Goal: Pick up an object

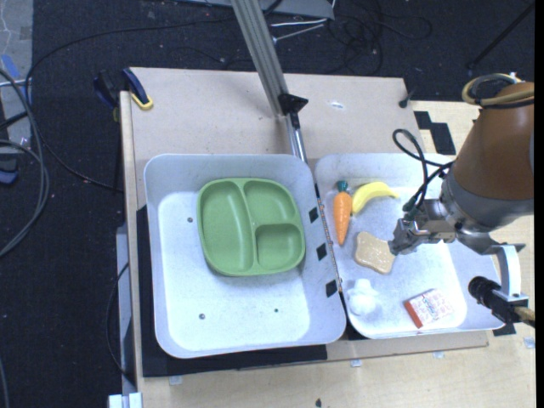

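Observation:
In the right bin point(459, 270) lie an orange carrot point(342, 216), a yellow banana point(372, 195), a tan slice of bread point(374, 252), a small white lump point(363, 297) and a red-and-white packet point(430, 307). My gripper point(403, 237) hangs over this bin, just right of the bread slice and close to its right edge. Nothing shows between its fingers. The arm's grey and orange body point(501, 160) hides the bin's right part.
The left bin point(170, 253) holds a green divided plate point(252, 226). A grey metal pole point(265, 49) slants down from the top to the bins' far edge. A blue-and-yellow tool point(136, 90) lies at the bench's far left corner. Cables run over the dark floor.

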You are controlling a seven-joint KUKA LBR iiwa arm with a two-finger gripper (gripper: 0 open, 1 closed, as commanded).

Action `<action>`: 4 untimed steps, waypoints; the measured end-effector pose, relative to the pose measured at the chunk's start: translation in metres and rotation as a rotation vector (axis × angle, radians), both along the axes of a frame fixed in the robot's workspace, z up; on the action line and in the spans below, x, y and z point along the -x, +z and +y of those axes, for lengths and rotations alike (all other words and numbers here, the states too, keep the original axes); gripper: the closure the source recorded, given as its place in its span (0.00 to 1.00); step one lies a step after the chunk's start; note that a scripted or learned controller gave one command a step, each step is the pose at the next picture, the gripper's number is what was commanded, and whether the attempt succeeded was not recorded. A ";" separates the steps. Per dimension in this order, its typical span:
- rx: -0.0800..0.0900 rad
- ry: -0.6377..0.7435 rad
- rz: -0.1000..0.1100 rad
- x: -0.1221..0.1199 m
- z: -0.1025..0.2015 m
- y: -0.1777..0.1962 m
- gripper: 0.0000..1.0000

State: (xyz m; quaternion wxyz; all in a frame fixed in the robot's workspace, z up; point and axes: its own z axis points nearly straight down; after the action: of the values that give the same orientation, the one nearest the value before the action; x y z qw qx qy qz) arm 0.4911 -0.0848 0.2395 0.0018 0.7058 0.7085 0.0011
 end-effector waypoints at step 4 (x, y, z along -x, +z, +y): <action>-0.001 0.002 0.002 -0.077 0.130 0.034 1.00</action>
State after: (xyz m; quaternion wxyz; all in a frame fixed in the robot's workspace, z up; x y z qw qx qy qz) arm 0.5682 0.0448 0.2739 0.0010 0.7049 0.7093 0.0007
